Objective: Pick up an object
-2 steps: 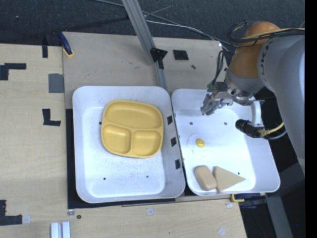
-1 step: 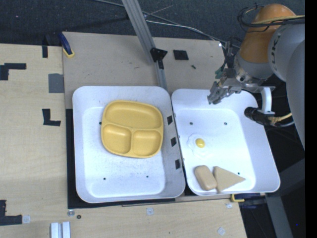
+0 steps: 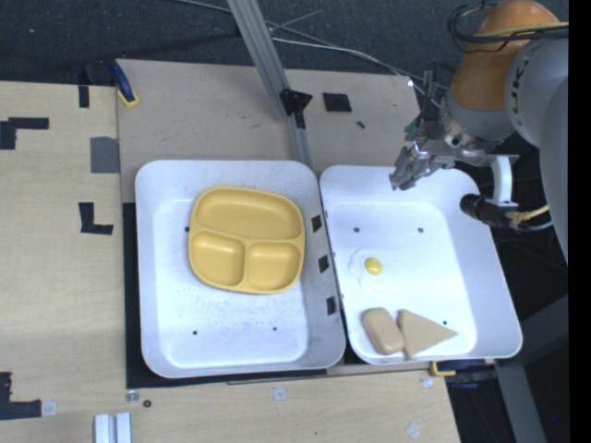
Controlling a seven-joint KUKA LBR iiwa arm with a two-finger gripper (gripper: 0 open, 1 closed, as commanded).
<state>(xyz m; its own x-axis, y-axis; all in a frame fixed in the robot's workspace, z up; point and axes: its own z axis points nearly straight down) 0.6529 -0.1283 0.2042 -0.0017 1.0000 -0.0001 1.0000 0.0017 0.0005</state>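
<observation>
Gripper (image 3: 404, 175) hanging over the right bin's (image 3: 480, 247) far rim — jaw state too small to tell. Fried egg (image 3: 371, 266) lying mid-bin; bread roll (image 3: 381, 329) and tan wedge (image 3: 423, 331) touching at near edge. Yellow divided plate (image 3: 247, 239) sitting in left bin (image 3: 157, 275).

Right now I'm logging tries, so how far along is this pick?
Nothing looks picked yet. The pincer hangs over the right bin's far rim with no item between its tips. The fried egg, bread roll and tan wedge lie on that bin's floor; the yellow divided plate sits in the left bin. Reaching down, grasping and lifting all remain.
</observation>
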